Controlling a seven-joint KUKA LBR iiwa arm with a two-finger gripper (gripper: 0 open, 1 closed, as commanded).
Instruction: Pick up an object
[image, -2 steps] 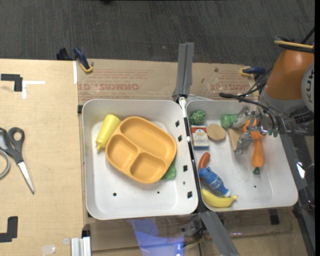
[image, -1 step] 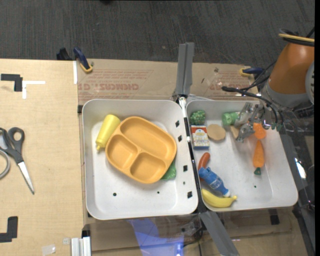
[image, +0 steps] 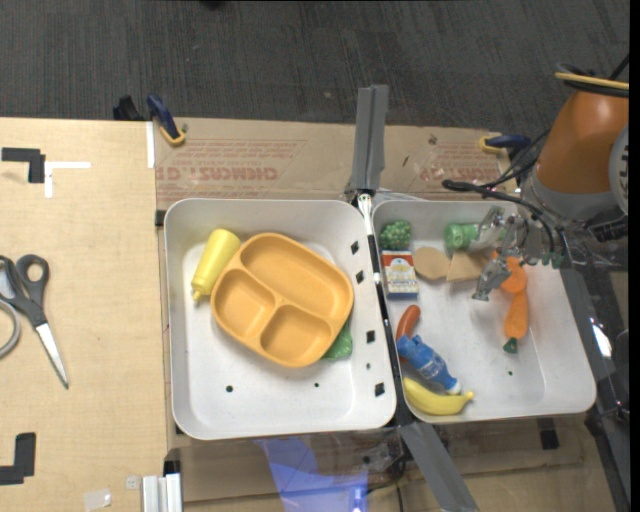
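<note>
My gripper (image: 489, 283) hangs over the upper right part of the right bin (image: 560, 385), just left of an orange carrot (image: 516, 300) and right of the tan bread pieces (image: 445, 265). Nothing shows held in it. In the same bin lie a green cup (image: 460, 236), a green vegetable (image: 396, 234), a small red and white box (image: 400, 275), a red sausage (image: 407, 321), a blue bottle (image: 427, 364) and a yellow banana (image: 438, 401).
The left bin (image: 270, 400) holds an orange divided plate (image: 280, 298), a yellow bottle (image: 213, 261) and a green item (image: 341, 346) half under the plate. Scissors (image: 35, 310) lie on the bench at the far left. A grey divider (image: 370, 140) stands between the bins at the back.
</note>
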